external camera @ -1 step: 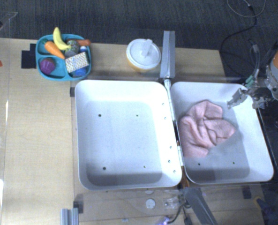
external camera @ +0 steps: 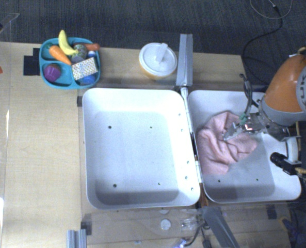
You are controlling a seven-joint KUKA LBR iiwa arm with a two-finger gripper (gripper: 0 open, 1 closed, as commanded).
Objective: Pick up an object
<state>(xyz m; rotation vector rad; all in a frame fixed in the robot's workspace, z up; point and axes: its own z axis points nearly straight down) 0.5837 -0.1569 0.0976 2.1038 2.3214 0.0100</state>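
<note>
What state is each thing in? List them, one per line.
Pink cloth: crumpled in the right bin.
Gripper: down on the cloth's upper right part.
Left bin: upright beside the right bin.
Blue tray: loaded with toy food.
White cup: lidded.

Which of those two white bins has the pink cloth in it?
The right bin, the one the arm reaches into. The pink cloth lies crumpled against its left wall, with the pincer over it. The left bin has no cloth.

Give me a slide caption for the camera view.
Gripper down on a crumpled pink cloth in the right bin, beside the left bin.
</note>
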